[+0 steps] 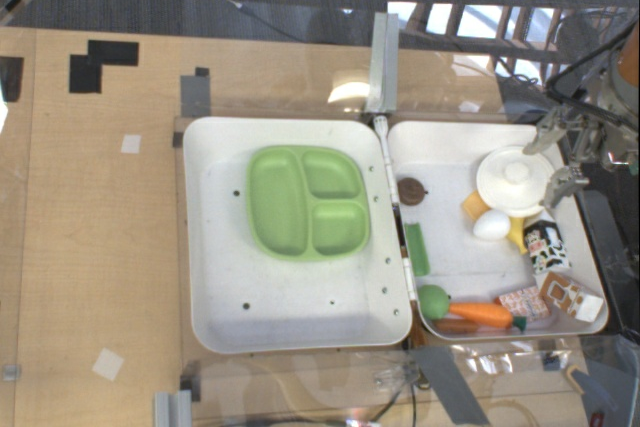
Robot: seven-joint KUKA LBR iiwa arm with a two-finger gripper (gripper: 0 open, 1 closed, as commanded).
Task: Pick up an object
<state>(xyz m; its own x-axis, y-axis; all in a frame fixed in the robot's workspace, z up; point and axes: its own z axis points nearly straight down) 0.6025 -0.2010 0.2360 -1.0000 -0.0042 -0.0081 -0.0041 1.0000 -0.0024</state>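
The right bin [440, 150] holds several small items: a white round lid-like dish [514, 180], a white egg [490, 226], an orange piece [474, 206], a black-and-white carton [545, 247], a carrot [478, 315], a green ball [434, 300], a green bar [416, 249] and a brown round piece [410, 191]. My gripper [552, 158] hangs over that bin's right side, just right of the white dish. Its two fingers stand apart, open, with nothing held between them.
The left bin [215, 305] carries a green divided plate [307, 202]. Patterned snack packets [560, 295] lie in the right bin's near right corner. A metal post [383, 65] stands behind the seam between the bins. Bare wooden bench [90, 245] stretches to the left.
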